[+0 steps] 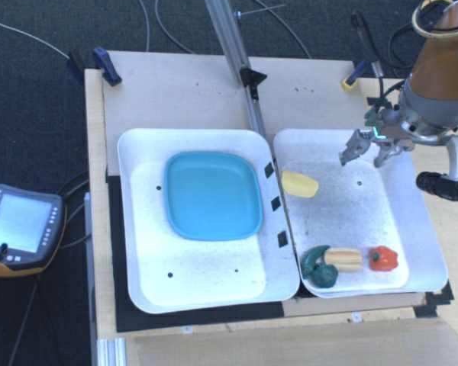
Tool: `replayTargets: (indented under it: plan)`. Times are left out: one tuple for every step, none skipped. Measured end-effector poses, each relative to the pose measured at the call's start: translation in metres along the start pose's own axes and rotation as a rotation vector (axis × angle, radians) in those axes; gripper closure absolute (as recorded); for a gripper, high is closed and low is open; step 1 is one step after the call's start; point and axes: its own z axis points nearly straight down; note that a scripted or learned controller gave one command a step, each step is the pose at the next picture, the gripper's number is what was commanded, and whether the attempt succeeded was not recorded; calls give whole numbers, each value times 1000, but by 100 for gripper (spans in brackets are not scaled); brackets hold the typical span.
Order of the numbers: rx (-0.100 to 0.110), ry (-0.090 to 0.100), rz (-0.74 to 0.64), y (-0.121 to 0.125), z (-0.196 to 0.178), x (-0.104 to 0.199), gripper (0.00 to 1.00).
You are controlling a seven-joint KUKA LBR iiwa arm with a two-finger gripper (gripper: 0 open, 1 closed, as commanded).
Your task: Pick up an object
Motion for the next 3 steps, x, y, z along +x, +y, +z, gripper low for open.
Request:
replayTargets:
  plan:
    - [0,0,0,0,0,0,0]
    - [4,1,-1,8,51,5,0]
    - [4,1,0,10,94,9,0]
